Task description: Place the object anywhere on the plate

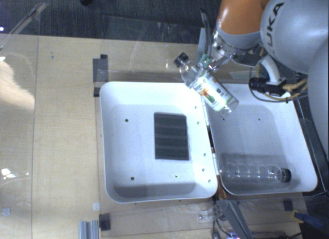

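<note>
Clear ribbed bottle (255, 172) in right bin (303, 145), dark ridged rectangular plate (171, 136) left.

Grey KUKA arm (298, 22), orange band, blk cables

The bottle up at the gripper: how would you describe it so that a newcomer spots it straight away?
Start at the two white bins, left bin and right bin. At the far end of the wall between them, the gripper holds a small bottle tilted, above the bins. Its label with orange print distinguishes it from the clear plastic bottle lying in the right bin.
</note>
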Tool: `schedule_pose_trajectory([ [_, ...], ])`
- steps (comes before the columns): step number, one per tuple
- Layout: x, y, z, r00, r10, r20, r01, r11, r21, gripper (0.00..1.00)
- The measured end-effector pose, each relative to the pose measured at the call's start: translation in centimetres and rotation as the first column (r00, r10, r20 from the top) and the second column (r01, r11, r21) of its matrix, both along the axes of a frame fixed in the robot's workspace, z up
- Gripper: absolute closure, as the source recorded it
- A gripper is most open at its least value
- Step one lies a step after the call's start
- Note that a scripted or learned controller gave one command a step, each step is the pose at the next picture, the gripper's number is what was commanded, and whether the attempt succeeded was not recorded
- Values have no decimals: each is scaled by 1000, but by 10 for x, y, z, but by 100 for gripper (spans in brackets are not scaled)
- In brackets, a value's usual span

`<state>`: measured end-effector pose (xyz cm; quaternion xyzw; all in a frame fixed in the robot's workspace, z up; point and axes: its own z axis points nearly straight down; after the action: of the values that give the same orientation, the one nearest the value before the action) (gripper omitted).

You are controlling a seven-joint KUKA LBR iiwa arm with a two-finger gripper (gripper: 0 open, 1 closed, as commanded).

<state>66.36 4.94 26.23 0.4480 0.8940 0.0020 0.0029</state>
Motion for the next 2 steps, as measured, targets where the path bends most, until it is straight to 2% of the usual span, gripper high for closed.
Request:
schedule_pose_trajectory([
  [1,-57,71,-47,1000,2,-4,-2,1000,1,100],
  [2,-117,154,-114,999,40,-6,-40,999,1,100],
])
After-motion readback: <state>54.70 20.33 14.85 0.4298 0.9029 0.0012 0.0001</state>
